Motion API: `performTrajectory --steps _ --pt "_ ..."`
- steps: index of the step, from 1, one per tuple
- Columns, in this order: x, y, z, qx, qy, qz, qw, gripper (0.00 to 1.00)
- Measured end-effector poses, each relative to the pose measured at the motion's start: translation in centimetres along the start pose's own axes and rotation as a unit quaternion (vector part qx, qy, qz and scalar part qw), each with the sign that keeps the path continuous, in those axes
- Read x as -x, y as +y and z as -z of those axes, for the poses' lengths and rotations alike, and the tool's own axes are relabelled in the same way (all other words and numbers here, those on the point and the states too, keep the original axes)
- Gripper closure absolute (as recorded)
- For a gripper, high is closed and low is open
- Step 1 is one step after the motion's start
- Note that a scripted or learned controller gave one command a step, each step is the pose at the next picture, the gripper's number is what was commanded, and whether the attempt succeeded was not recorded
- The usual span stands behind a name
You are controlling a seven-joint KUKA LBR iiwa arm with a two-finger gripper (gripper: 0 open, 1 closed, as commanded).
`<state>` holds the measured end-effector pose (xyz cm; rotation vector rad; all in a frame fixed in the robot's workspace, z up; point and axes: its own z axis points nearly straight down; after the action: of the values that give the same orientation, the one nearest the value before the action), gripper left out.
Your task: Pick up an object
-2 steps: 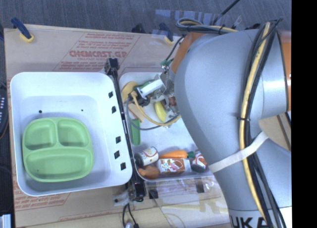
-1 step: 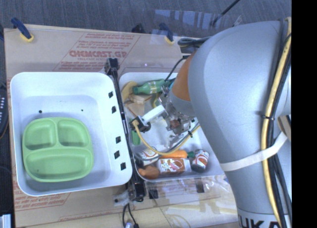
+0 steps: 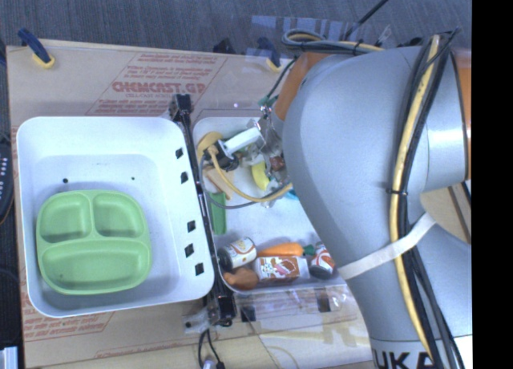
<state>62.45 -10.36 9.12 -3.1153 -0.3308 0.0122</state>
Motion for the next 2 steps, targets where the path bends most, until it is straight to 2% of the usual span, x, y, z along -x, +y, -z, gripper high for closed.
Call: performTrajectory --steps 1,2 --pt "0.0 -0.3 0.9 -0.005 -0.005 0.008 0.9999 1.00" --pt "6.1 -3.7 10.3 0.001 0.002 0.043 0.9991 1.00"
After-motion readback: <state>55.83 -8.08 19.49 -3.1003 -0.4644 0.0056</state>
